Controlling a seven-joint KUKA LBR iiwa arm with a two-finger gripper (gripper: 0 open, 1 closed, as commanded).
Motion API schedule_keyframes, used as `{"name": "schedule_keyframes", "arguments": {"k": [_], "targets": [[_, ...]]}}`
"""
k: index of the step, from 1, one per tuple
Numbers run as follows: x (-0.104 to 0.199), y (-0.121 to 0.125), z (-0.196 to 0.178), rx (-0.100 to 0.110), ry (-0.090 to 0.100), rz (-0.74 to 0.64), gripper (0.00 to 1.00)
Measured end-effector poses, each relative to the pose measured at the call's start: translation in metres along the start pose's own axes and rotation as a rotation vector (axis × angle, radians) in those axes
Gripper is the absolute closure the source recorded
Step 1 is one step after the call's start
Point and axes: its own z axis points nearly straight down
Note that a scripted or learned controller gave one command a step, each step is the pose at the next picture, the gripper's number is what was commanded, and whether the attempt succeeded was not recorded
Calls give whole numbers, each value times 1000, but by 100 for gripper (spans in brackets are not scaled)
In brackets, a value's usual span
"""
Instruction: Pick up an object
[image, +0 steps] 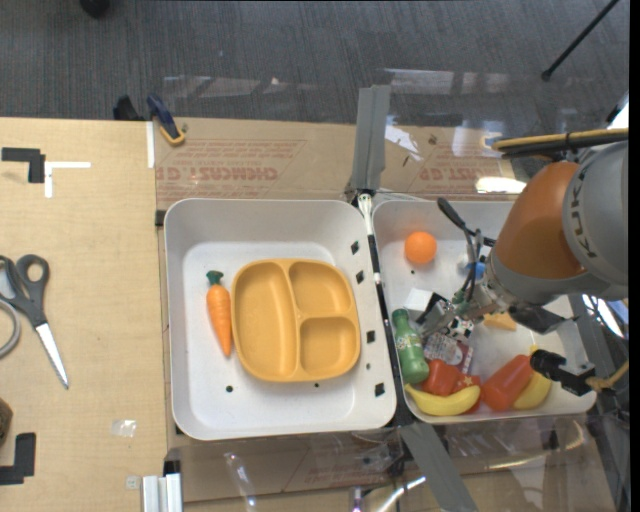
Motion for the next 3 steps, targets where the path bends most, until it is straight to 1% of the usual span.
{"name": "schedule_keyframes", "arguments": {"k": [1, 2, 3], "targets": [[-1, 1, -10, -1, -1, -2, 100], [65, 38, -146, 8, 5, 13, 100], [79, 111, -180, 9, 4, 59, 100]]}}
